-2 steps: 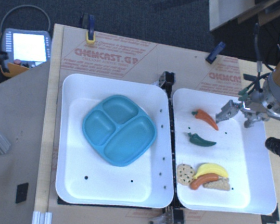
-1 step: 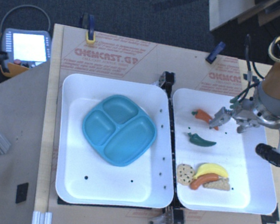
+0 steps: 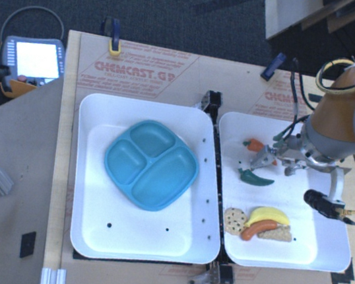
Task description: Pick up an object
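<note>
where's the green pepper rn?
Green pepper lies in the right bin, upper half, just below the pincer and the carrot, above the banana.

I have one fixed camera, mounted high above surface [image 3: 176,67], looking down at slant. Far edge of surface sits toward top of frame, near edge toward bottom. Standoff moderate: left bin [image 3: 85,177] and right bin [image 3: 330,252] both fit whole, side by side. Arm [image 3: 353,109] enters from right. Dark floor visible beyond far edge.
</note>
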Controlling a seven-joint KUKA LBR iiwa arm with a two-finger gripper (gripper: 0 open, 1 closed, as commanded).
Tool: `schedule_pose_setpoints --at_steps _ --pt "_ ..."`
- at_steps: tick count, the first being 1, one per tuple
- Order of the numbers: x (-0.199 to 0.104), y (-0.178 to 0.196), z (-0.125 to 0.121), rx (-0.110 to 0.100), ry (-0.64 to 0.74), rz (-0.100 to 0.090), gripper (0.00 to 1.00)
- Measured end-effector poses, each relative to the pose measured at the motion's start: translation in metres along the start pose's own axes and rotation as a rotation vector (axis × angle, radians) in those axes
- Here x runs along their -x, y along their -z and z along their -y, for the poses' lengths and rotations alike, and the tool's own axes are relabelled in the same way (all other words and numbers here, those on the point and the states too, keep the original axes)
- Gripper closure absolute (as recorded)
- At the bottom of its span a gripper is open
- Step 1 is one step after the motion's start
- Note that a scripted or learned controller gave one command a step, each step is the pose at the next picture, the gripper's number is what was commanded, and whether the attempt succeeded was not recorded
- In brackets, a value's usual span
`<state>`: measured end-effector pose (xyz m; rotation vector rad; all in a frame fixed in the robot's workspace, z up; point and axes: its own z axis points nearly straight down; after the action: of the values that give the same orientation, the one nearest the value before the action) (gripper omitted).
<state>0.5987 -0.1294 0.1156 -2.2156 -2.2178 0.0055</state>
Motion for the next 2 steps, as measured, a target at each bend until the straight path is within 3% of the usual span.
schedule_pose_setpoints --at_steps 1,2 --pt "0.001 0.014 -0.001 0.008 -0.001 0.002 1.00" --pt "0.001 0.058 0.001 0.013 -0.001 0.004 1.00"
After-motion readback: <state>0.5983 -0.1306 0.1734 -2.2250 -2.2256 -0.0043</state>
